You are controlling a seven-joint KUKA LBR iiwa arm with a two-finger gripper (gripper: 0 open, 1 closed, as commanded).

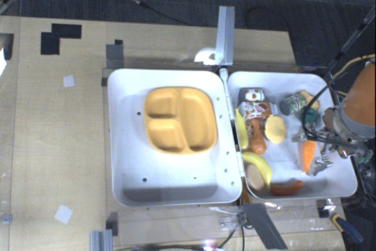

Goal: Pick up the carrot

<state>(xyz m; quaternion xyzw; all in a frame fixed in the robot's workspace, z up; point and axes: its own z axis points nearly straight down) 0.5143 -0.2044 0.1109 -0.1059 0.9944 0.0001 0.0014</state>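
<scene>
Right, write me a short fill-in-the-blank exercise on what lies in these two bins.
1. The yellow divided tray sits in the ____ bin.
2. The carrot lies in the ____ bin.
3. The tray has ____ compartments.
4. The sausage lies near the right bin's ____ wall.

Missing words: left; right; three; front

The grey KUKA arm (pixel 359 104), its orange band above the wrist, reaches in from the right edge of the view. Its two-finger gripper (pixel 322 160) hangs low at the end of a cable-draped wrist, angled down and leftward.
</scene>
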